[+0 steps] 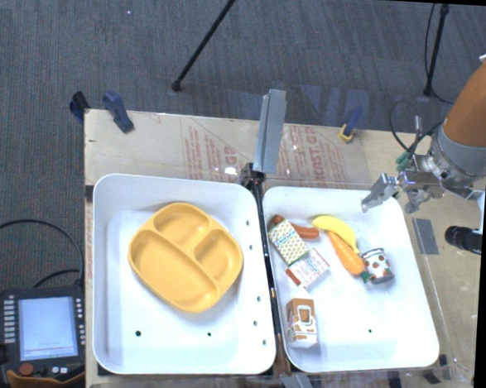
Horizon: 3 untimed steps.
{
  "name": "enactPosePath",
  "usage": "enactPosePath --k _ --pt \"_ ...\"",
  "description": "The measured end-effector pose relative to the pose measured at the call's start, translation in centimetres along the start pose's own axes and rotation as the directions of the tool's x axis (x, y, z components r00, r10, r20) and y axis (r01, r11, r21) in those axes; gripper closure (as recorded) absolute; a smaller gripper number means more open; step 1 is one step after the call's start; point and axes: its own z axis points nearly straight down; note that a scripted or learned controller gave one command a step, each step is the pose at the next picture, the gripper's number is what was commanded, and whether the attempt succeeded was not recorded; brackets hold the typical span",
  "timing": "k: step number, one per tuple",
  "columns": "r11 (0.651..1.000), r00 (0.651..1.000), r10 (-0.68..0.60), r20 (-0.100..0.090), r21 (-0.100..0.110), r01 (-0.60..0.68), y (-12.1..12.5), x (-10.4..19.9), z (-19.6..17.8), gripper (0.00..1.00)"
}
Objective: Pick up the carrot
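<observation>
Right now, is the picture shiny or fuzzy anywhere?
In the camera view, soft glare sits on the clear panel behind the bins and a small bright spot near the divider; the white bins look evenly lit with faint shadows; the carrot is sharp enough to pick out, while the gripper at the right looks slightly soft.

Orange carrot (347, 254), lying slantwise, right bin, beside banana

I watch through one fixed camera set high above the bench (188, 144), looking down at a slant from some way off. Both white bins (108, 221) sit side by side mid-frame, dark carpet lies beyond, and the arm (473, 114) enters from the right
</observation>
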Motion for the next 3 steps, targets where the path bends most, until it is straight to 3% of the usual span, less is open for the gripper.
enactPosePath --k 1,2,3 --pt "0.995 0.995 0.096 0.0 -0.001 -0.096 -1.5 1.3 14.6 0.0" --pt "0.996 0.996 0.094 -0.001 0.004 -0.094 -1.5 1.4 13.9 1.0" --pt "0.997 0.997 0.078 0.001 -0.001 -0.078 0.7 3.0 4.8 1.0"
